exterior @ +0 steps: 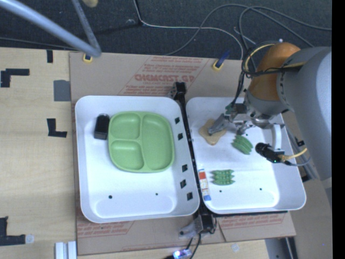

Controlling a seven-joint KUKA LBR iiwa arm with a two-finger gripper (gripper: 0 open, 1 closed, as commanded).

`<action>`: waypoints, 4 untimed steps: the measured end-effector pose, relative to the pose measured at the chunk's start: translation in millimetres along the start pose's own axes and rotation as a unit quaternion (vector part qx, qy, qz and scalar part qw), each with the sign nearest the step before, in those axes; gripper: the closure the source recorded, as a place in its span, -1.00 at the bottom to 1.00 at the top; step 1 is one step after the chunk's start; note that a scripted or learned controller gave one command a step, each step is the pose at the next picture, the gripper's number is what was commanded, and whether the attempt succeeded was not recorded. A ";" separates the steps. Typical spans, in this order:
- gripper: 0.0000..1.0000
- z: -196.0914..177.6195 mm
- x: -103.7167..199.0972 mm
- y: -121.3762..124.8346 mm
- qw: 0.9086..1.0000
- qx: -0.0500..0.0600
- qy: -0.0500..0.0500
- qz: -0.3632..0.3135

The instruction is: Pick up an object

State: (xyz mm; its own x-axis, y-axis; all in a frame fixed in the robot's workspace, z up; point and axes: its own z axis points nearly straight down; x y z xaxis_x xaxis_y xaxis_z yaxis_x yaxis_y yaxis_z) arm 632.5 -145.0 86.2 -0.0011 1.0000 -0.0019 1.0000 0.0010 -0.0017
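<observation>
My gripper (229,127) is low in the right bin (285,198), at its far middle. It looks open, with one grey finger (218,126) reaching over a tan, flat object (211,135) and the other side near a small green object (242,144). Nothing is visibly held between the fingers. A green ridged object (222,177) lies nearer the front of the same bin. A small printed carton (202,180) rests along that bin's left wall.
The left bin (129,206) holds a green divided plate (142,141) and a small black block (101,127) at the plate's left. The arm's grey body and orange band (275,63) overhang the right bin's far right corner. Cables run over the dark floor behind.
</observation>
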 end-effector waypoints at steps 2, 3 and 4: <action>1.00 -71.7 7.2 -5.1 1.000 -0.002 0.001 0.000; 1.00 -135.3 8.9 -2.0 1.000 -0.003 0.001 0.000; 1.00 -178.4 11.3 0.2 1.000 -0.003 0.001 0.000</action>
State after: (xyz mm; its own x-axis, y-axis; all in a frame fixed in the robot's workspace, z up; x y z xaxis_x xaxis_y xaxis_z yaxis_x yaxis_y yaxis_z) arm 632.9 -133.3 264.5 -0.0020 1.0000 -0.0003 1.0000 0.0020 0.0042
